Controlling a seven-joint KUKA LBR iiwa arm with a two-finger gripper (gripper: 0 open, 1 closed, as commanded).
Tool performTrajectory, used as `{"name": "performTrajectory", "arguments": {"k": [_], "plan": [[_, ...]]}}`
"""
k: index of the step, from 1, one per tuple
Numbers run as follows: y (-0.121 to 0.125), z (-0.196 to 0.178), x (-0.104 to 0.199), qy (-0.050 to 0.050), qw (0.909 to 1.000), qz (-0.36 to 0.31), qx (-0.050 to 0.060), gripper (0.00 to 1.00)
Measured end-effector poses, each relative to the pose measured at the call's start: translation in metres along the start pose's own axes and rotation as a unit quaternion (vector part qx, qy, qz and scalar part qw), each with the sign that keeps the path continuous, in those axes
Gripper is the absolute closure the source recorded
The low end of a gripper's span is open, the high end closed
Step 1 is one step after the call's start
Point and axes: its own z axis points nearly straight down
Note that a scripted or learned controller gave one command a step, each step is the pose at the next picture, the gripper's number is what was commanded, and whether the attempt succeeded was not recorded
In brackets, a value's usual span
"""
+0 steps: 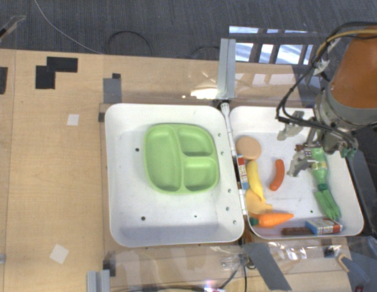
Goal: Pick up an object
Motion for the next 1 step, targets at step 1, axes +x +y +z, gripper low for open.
{"name": "performTrajectory", "arguments": {"k": [1], "plan": [[-0.0003,0.1549,-0.0108,-0.001,0.9972,0.075,0.000,0.00]]}}
